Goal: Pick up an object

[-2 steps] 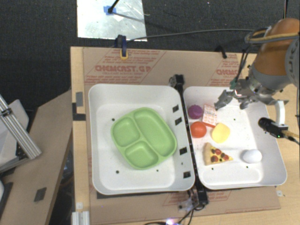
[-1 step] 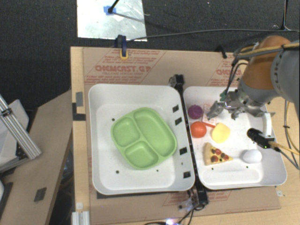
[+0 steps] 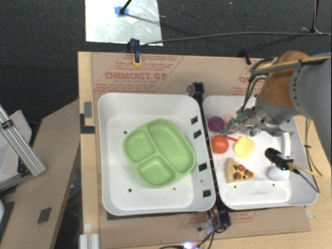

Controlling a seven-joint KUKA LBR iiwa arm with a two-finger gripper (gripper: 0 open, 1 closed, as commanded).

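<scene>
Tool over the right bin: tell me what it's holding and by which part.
Cannot be told. The tool sits low in the right bin, above the yellow item and beside the purple one; no object is visibly clamped.

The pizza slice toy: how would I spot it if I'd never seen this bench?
Look in the right white bin, near its front edge. The pizza slice lies just below the yellow lemon-like piece and red tomato. It alone is flat, triangular and dotted with toppings.
</scene>
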